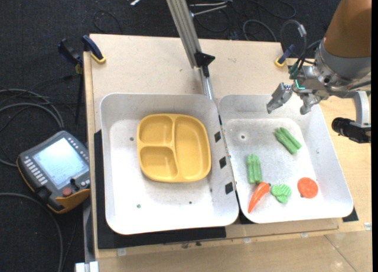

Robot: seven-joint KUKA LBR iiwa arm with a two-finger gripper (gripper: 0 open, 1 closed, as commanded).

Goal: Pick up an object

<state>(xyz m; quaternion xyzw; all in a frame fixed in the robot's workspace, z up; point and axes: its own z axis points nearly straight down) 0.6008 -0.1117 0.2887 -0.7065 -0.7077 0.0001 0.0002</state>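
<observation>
Tool (291,102) sits at upper right of frame, above the far rim of the right bin (336,164), fingers spread apart with nothing between them; one finger (275,100) points down-left, the other sits nearer the bin's right wall. Grey arm with orange band (349,19) comes in from the upper right corner. Below the tool, inside the right bin: a green ridged piece (287,139) lying tilted in the upper middle, well apart from the tool; a second green piece (254,168) upright near the bin's left side; an orange carrot-shaped piece (258,196) just below it, slanted, tip toward lower left; a small green lumpy piece (281,192) just beside the carrot on its right; a red round piece (307,187) near the lower right. Left bin (118,164) holds a yellow divided tray (175,147) with three compartments, roughly centred. Both bins rest side by side on a tan counter (147,64). A metal pole (184,19) slants from top centre down to the seam between bins. A teach pendant (56,170) with a lit screen lies on the dark floor at left of frame.
</observation>
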